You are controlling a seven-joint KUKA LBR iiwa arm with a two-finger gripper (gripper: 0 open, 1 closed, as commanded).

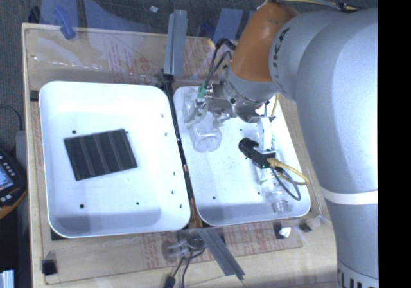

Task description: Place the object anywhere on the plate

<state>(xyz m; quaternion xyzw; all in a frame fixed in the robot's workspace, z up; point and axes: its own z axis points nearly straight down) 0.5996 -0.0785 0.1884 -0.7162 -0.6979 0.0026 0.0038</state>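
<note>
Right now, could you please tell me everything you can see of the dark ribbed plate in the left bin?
The plate is a dark grey, flat rectangle with parallel ridges running along its shorter side, matte like plastic or rubber. It lies flat on the floor of the left bin, left of centre and turned slightly askew to the bin walls. Nothing rests on it or touches it; the gripper is over the right bin.

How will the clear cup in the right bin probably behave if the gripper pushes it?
The clear cup looks like thin transparent plastic, so it is probably light and slides easily on the smooth right bin. It seems to lie tilted, so its round wall may let it roll.
</note>
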